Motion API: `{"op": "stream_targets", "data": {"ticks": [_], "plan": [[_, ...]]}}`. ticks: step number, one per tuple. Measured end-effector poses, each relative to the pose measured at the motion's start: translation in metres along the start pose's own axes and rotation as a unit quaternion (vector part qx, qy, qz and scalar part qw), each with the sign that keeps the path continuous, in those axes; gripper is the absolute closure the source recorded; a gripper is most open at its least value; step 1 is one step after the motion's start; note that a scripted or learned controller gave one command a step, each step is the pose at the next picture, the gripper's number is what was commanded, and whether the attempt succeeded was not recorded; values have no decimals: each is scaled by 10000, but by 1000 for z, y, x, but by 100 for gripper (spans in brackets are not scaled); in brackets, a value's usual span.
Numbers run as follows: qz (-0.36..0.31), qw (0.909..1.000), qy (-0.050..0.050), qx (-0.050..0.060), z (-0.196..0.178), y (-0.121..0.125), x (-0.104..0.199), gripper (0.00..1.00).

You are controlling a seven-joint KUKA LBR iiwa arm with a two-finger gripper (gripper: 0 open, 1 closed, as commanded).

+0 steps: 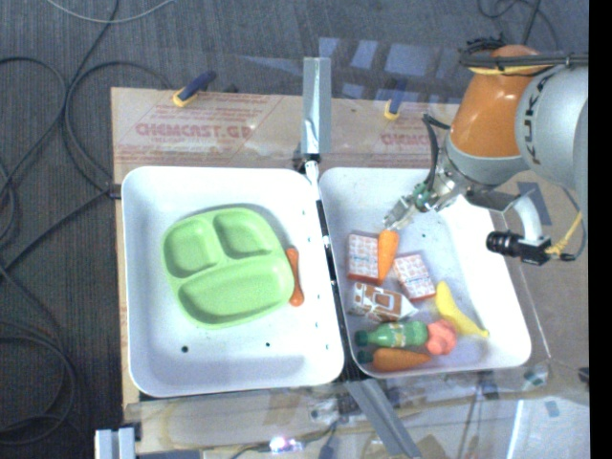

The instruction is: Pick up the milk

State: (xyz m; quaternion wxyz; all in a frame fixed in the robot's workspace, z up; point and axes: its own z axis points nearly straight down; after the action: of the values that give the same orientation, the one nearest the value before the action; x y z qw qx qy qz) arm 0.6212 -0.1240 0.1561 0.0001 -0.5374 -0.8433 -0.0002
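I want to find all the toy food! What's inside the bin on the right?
The right bin holds two carrots, three small cartons, a green bottle, a banana and a pink piece. Anything beneath them is hidden.

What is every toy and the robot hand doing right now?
gripper: above the right bin, holding nothing
milk: lying flat in right bin
carrot: leaning on a box
banana: lying flat
green bottle: on its side
green tray: flat in left bin

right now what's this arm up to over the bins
The grey and orange arm reaches in from the right, its claw hovering over the right bin, just above an upright carrot. The milk carton lies untouched among toy food nearby. The left bin holds a green divided plate.
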Motion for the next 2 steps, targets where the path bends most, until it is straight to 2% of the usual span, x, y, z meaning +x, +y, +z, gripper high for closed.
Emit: {"op": "stream_targets", "data": {"ticks": [1, 2], "plan": [[3, 10000, 5, 1, 0, 0, 0, 0], [-889, 9960, 4, 0, -19, -90, 12, 0]]}}
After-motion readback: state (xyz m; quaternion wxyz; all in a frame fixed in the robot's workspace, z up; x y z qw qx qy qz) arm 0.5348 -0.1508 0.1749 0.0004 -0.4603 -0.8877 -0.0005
